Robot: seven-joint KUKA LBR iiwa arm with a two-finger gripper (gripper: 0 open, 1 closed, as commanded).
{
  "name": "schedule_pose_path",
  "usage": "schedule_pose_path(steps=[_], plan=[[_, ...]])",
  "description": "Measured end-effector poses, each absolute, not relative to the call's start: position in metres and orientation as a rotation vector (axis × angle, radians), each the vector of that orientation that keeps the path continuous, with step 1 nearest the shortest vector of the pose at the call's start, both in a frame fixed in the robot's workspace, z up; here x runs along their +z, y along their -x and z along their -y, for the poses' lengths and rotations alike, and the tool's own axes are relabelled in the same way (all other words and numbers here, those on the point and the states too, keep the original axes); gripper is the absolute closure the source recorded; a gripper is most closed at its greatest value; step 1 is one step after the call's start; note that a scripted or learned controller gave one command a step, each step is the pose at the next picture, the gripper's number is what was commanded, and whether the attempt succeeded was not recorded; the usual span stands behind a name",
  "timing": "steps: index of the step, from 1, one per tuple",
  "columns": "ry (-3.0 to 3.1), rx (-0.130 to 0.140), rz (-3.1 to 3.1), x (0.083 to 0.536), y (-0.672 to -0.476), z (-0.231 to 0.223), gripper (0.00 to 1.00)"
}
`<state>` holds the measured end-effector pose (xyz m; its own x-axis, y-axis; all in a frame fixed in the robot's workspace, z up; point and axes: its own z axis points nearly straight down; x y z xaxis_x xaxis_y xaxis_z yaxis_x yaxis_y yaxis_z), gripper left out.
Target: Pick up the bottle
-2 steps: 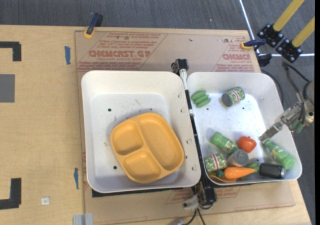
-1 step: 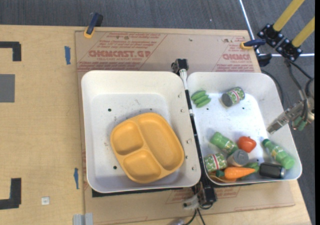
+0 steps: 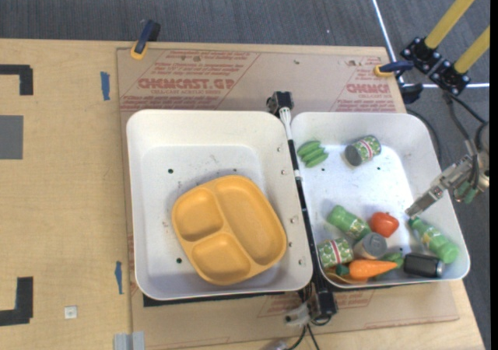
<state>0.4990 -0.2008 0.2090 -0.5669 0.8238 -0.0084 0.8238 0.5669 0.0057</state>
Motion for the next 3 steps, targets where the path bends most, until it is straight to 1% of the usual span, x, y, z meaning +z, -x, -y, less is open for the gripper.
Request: schedule_pose_path(steps=[1, 2, 3], plan=[[-1.456, 0.003, -2.766, 0.22, -0.5, 0.201, 1.0], [-1.456, 0.003, -2.766, 0.219, -0.5, 0.201, 0.0], [-1.454, 0.004, -2.761, 0.23, -0.502, 0.201, 1.0]])
